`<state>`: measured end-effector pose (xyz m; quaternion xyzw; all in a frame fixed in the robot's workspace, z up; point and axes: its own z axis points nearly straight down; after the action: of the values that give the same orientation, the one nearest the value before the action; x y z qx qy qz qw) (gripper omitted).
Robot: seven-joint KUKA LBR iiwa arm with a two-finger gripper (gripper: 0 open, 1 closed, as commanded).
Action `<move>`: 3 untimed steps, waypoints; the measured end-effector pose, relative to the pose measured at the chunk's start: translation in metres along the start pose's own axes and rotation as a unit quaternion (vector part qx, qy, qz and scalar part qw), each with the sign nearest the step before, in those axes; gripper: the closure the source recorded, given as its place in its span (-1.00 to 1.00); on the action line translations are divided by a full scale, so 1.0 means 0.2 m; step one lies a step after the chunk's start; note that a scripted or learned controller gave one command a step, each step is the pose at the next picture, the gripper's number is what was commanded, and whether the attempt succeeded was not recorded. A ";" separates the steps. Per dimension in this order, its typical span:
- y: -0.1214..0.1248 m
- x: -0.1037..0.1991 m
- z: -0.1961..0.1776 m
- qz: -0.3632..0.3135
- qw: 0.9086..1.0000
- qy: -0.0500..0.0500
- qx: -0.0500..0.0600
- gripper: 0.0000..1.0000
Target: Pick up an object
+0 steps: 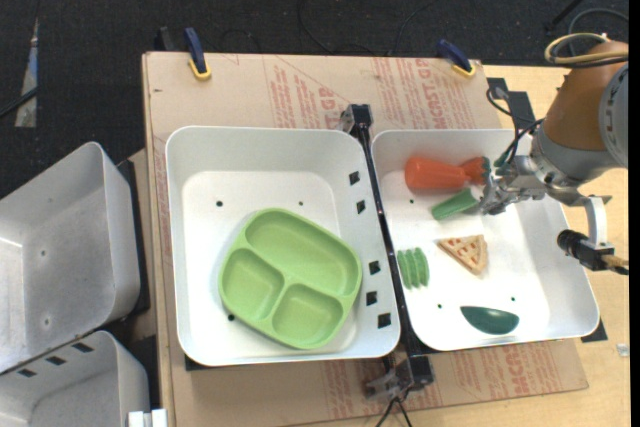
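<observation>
Two toys are lying just left of the gripper (pixel 492 195) near the right bin's (pixel 560 305) back edge, a green piece (pixel 453 206) running lengthwise toward it and an orange carrot (pixel 437 174) behind (grip state: cannot tell).

An orange carrot-shaped toy (pixel 438 174) lies on its side at the right bin's far end; a green stick-like piece (pixel 455 206) rests just beside it; a tan pizza wedge (pixel 466 253), ridged green piece (pixel 413 267) and dark-green leaf-shaped piece (pixel 490 319) lie nearer.
</observation>
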<state>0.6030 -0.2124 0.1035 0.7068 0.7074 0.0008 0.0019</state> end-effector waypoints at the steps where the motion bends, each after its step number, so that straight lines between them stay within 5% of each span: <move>1: 0.03 -0.01 -0.32 -0.001 1.000 -0.001 -0.002 1.00; 3: 0.04 -0.03 -0.72 -0.001 1.000 0.000 -0.001 1.00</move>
<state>0.6103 -0.2181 0.2485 0.7060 0.7082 0.0012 0.0030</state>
